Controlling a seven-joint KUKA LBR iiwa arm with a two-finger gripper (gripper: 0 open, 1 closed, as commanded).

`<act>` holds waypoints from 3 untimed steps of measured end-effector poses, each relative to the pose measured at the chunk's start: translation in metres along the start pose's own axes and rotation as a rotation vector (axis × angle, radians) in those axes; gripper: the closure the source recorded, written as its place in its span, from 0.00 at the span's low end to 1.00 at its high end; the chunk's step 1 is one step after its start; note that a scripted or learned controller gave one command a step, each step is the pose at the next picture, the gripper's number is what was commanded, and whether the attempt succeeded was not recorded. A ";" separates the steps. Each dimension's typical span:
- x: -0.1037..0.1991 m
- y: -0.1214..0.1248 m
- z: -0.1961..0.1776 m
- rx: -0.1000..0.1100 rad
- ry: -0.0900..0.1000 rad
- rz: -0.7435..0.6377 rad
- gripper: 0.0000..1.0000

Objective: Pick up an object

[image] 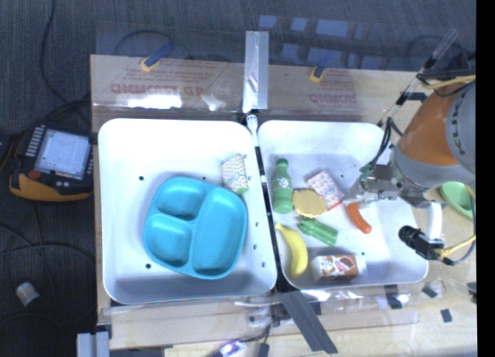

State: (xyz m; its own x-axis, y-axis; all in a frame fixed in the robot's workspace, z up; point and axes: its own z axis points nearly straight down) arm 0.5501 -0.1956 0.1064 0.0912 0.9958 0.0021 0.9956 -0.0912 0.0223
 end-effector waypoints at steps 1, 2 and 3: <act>0.000 0.000 0.000 0.001 0.000 0.000 0.00; 0.009 -0.013 0.016 0.006 -0.005 0.111 0.00; 0.011 -0.012 0.007 0.007 -0.002 0.110 1.00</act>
State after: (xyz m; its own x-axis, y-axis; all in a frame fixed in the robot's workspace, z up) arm 0.5393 -0.1839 0.0996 0.1999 0.9798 0.0018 0.9797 -0.1999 0.0151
